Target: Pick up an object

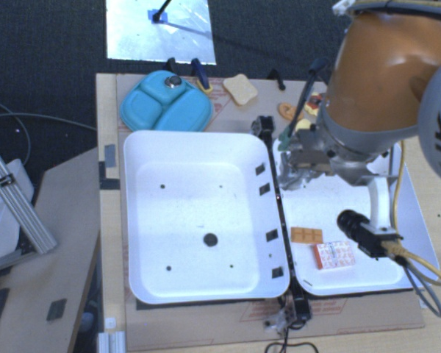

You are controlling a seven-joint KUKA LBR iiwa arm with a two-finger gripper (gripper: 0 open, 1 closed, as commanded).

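Big orange arm (386, 65) hogs foreground, gripper (303, 169) low in right bin (367, 276). Jaw state, honestly can't tell. Waffle tile (306, 235) and red-white block (334, 255) sit loose near front, well apart from gripper. Nothing picked yet, grab not done.

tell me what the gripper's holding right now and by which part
Cannot be told: the grey arm's gripper hangs low in the right white bin, its tips hidden by the wrist.

Left bin (195, 160) lies open; arm (386, 79) seemingly crowds right bin (353, 282).
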